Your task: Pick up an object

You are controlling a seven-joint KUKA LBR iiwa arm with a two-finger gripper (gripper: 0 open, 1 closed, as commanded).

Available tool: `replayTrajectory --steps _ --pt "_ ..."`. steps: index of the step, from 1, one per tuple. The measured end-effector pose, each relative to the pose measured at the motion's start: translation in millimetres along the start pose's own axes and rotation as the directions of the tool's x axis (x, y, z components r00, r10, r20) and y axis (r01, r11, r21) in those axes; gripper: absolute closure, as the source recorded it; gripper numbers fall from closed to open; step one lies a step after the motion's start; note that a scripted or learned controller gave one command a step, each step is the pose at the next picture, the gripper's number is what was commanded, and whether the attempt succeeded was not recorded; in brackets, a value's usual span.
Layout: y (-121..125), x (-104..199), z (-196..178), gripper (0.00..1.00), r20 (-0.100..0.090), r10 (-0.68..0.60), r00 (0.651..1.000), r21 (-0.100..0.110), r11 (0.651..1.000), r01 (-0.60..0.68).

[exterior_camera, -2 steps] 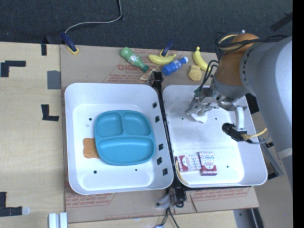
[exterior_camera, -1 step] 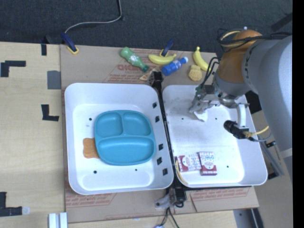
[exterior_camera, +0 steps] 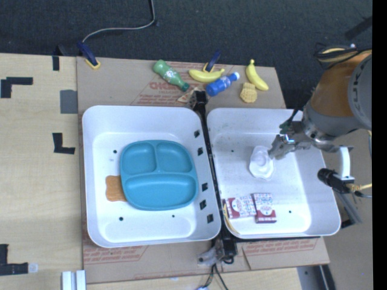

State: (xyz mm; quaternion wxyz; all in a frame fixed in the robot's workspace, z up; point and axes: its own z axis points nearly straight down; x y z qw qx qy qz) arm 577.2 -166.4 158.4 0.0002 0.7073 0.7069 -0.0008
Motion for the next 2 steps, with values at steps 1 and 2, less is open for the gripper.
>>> replayTrajectory --steps 1,2 --pt "0 0 0 0.0 -0.001 0.0 1.0 0.0 1.0 0.0" --pt "-14 28 71 0.0 0.0 -0.001 1.0 -0.004 1.0 0.001"
